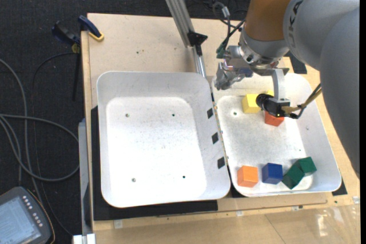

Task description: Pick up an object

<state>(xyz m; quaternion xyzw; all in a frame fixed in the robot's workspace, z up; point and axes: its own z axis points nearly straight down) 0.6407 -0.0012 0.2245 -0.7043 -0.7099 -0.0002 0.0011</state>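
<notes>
Gripper (227, 78): over the far left corner of the right bin (320, 148); finger state cannot be told from this slant; nothing seen between them.
Nearest candidates: yellow block (250, 103), red block (274, 118), close together beneath the wrist.
Advice: centre over one block, descend straight, clear of its neighbour and the bin wall.
Also: orange block (247, 176), blue block (273, 173), green blocks (300, 172) along the near edge; left bin (111, 123); clamp (77, 31) on the bench corner

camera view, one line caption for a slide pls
KUKA arm's gripper hovers at the right bin's far-left corner, near yellow and red blocks; orange, blue, green blocks line its near edge.
</notes>
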